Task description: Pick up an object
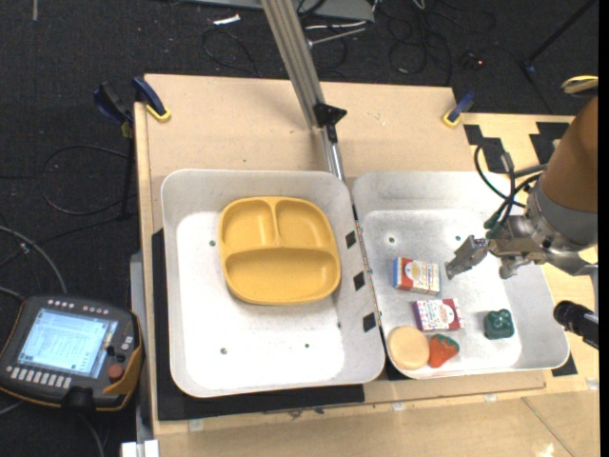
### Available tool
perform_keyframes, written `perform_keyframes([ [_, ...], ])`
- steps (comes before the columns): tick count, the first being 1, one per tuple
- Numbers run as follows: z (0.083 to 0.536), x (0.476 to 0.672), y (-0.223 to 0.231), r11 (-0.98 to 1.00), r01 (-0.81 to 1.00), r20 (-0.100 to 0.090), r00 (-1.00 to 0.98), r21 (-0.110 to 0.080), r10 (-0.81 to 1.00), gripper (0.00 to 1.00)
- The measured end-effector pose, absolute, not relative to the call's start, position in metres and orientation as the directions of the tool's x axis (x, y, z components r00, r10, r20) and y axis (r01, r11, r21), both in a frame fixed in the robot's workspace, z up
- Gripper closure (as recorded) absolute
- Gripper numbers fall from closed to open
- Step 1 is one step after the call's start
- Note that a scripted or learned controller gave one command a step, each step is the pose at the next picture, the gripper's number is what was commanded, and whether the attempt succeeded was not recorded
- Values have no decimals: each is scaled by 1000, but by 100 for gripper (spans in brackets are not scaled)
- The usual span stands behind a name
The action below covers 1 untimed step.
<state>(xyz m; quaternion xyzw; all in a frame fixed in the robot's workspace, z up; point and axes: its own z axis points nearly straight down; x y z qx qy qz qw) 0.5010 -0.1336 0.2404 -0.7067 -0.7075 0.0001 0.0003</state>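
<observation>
My end effector (485, 255) hovers over the right bin (400, 198), above and to the right of a cluster of small objects on the table

I cannot tell its grip state. Five candidates lie here: two small cartons (417, 275) (437, 314), one tan round piece (409, 347) touching one red strawberry-like toy (442, 350), one green item (498, 325). The left bin (190, 350) holds one yellow divided plate (280, 249). Risks, as I judge them: crowded pieces may get nudged aside, or a flat carton may slip
</observation>
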Motion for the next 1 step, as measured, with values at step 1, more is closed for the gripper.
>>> perform_keyframes([
  [1,240,501,-134,0,1000,0,0,-1,1000,0],
])
